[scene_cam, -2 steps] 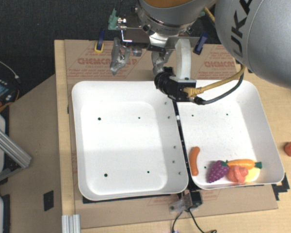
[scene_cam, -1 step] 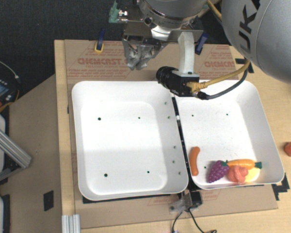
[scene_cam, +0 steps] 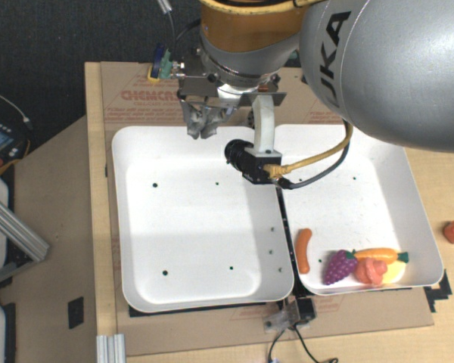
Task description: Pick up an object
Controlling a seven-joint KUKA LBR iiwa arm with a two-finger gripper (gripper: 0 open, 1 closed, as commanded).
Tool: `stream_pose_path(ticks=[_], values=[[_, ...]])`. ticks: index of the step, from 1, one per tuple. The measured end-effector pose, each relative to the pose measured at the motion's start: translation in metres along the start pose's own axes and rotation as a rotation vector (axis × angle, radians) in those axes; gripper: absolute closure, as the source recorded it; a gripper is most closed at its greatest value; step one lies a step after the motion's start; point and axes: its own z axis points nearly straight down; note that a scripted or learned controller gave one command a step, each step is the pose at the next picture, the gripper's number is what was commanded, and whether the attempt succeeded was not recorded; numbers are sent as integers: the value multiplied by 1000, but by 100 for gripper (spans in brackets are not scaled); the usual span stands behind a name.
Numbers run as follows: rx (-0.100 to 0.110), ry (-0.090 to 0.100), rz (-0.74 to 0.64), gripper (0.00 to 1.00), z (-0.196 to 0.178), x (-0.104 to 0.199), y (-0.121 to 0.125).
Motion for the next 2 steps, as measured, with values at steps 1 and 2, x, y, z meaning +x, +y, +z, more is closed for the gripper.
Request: stream_pose_path(ticks=[1, 2], values=[[-5, 3, -3, 100, -1, 0, -23], [-5, 3, -3, 100, 15, 0, -46]])
